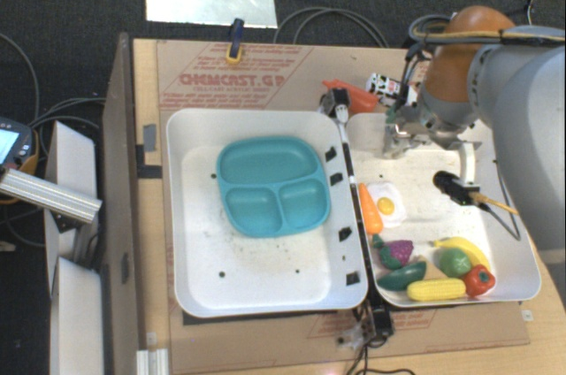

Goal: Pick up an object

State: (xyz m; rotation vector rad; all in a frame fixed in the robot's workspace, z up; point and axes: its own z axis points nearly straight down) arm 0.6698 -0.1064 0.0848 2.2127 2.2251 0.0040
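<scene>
Plastic food (431,270) is lying toward the near corner from my end effector (400,137), which is hovering over bare bin floor; grip state I cannot tell.

The arm (517,90) is cut off by the right edge and covers the far right corner of the right bin (522,276). The fingers of the gripper (402,137) are too small and dark to tell. A screen (11,145) is cut by the left edge.
</scene>
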